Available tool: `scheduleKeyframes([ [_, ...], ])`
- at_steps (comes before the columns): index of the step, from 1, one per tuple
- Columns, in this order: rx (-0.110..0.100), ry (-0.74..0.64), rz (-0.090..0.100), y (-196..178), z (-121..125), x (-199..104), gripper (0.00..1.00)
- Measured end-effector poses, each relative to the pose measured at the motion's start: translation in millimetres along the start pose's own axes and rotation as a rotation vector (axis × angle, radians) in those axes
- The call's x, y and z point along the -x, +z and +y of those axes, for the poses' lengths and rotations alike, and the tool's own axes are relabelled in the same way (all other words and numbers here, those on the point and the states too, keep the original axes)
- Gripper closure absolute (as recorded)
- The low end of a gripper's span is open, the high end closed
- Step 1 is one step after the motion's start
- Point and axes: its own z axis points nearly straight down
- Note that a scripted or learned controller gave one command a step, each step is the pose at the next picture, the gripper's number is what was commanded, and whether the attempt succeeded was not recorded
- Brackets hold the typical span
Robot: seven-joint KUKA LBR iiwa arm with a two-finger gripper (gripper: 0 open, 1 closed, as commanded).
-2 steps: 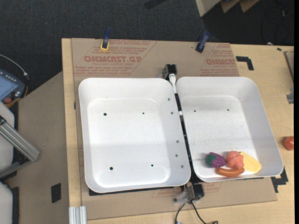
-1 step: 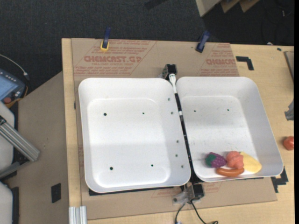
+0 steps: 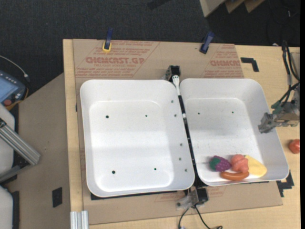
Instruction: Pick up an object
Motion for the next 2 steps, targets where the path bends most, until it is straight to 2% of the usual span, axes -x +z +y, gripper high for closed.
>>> scheduleKeyframes([
  [1,0.004,0.006,-0.004,25,3,32,1.0],
  [2,0.011,0.004,-0.006,13,4,31,1.0],
])
